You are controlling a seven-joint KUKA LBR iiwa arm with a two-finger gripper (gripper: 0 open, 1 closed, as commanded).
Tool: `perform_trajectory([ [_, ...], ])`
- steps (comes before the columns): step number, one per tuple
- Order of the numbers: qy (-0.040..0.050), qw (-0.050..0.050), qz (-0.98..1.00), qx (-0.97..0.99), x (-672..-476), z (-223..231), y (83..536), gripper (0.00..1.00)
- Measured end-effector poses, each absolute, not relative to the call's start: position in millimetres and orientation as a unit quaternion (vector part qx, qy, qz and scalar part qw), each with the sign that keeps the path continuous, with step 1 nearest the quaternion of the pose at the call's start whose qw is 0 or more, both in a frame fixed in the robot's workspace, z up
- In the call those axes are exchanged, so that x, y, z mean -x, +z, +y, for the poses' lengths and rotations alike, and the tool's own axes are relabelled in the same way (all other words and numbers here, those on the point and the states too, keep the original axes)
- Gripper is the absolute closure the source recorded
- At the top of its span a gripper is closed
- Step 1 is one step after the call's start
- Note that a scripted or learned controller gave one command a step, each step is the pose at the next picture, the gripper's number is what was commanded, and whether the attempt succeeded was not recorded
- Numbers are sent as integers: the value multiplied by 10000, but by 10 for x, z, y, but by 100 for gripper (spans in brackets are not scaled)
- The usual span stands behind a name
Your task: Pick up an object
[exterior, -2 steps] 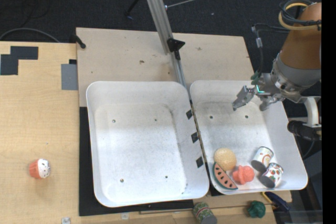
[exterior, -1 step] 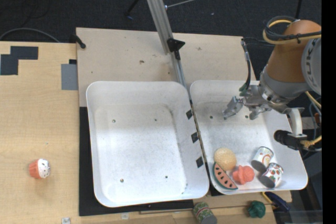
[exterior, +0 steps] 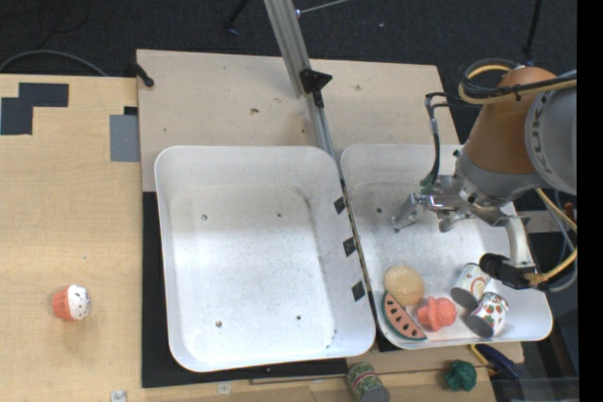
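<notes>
- Bench (exterior: 236, 94) with two white bins side by side; dark floor behind.
- Gripper (exterior: 407, 214) over right bin (exterior: 377, 174): finger spread not discernible, nothing seen held.
- Objects near that bin's front edge: tan lump (exterior: 405, 281), watermelon slice (exterior: 402, 317), pink piece (exterior: 436, 313), patterned cups (exterior: 490, 308).
- No writing legible.

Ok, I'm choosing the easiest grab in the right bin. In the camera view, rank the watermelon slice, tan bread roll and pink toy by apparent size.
Largest to smallest:
1. watermelon slice, longest
2. tan bread roll
3. pink toy
The roll and toy look close, so that order is unsure.
</notes>
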State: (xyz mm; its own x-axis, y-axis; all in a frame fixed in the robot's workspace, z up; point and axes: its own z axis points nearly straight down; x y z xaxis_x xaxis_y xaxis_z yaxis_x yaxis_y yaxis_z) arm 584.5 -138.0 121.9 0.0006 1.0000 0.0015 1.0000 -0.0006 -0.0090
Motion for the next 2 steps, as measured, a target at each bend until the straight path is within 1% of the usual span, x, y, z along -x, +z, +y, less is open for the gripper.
perform_trajectory([
  [1, 4, 3, -7070, 7073, -5851, -1373, 915, 0],
  [2, 2, 4, -7055, 7087, -5849, -1384, 1021, 100],
])
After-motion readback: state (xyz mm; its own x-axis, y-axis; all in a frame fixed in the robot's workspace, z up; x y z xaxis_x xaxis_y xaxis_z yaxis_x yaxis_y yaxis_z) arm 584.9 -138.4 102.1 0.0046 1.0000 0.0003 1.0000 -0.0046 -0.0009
